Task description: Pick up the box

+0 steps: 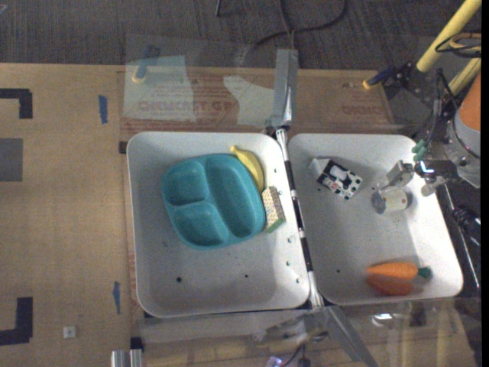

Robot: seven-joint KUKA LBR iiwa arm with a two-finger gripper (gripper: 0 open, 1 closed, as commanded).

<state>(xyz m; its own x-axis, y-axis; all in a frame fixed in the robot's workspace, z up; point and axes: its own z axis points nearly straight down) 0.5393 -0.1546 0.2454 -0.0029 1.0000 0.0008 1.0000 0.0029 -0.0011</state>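
Well, from the overhead camera the small black-and-white printed cardboard box (pixel 337 178) lies tilted in the upper left part of the right-hand shallow white plastic bin (pixel 435 235), and the silvery two-finger gripper (pixel 391 192) sits over the same bin, to the right of the box and apart from it. Nothing shows between the fingers; whether they stand open or closed I cannot tell, since the gripper end is blurred against the white floor.

My worry is the box's angle — it lies askew to the bin walls, so a grip that comes straight down without turning to match could catch a corner and just shove it. The box is also near the bin's upper left corner, so a nudge could drive it against the wall, where one finger would have little room beside it.

Other things around: an orange plush carrot with a green top (pixel 393 277) lies near the bottom edge of that bin, well apart from the box and no obstacle. In the left-hand white bin (pixel 214 289) sit a teal divided plastic plate (pixel 212 199), a yellow banana (pixel 250 164) touching its upper right rim, and a small speckled yellowish sponge-like block (pixel 273 207) just beside it — all across the divider, out of the way.
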